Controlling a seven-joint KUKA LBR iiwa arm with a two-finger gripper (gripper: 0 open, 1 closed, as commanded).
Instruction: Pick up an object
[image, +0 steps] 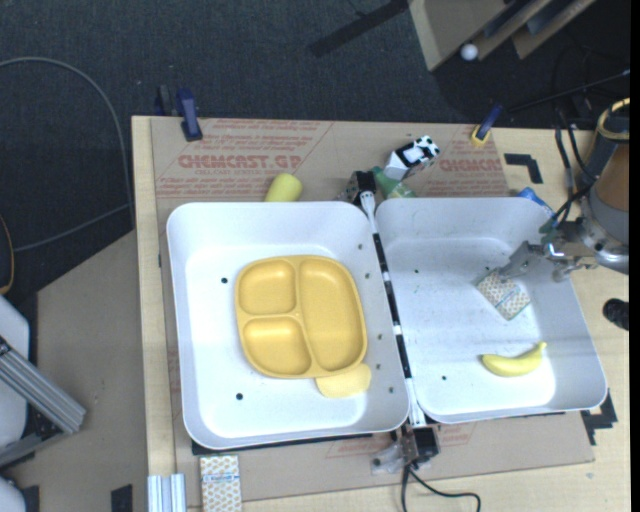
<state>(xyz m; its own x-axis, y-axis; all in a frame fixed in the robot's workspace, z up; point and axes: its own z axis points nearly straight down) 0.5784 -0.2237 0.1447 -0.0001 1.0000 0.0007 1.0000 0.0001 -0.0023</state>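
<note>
The right bin (560, 330) holds my targets at the frame's right: a banana (513, 362) toward its lower edge and a small speckled pad (504, 296) above it. My gripper (520, 262) hangs just over the pad; I cannot tell its state, so I should centre squarely on the pad before descending.

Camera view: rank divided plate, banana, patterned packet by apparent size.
1. Yellow divided plate, left bin, by far the largest.
2. Banana, right bin.
3. Patterned packet, by the gripper; close to the banana in area, so that ranking is unsure.
</note>
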